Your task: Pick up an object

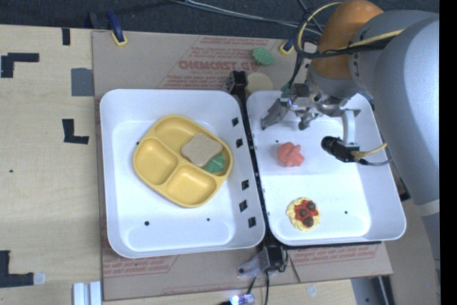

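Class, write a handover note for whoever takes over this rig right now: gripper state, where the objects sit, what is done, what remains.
Gripper: over the upper part of the right white bin, fingers apart, holding nothing.
Right bin: a pink-red lumpy toy food piece lies just below the gripper; a small round yellow toy pizza with red and dark toppings lies near the front.
Left white bin: a yellow divided plastic plate carrying a tan bread slice and a green item.
Done: nothing lifted yet.
Left: descend on an object, probably the pink-red piece, close and lift.
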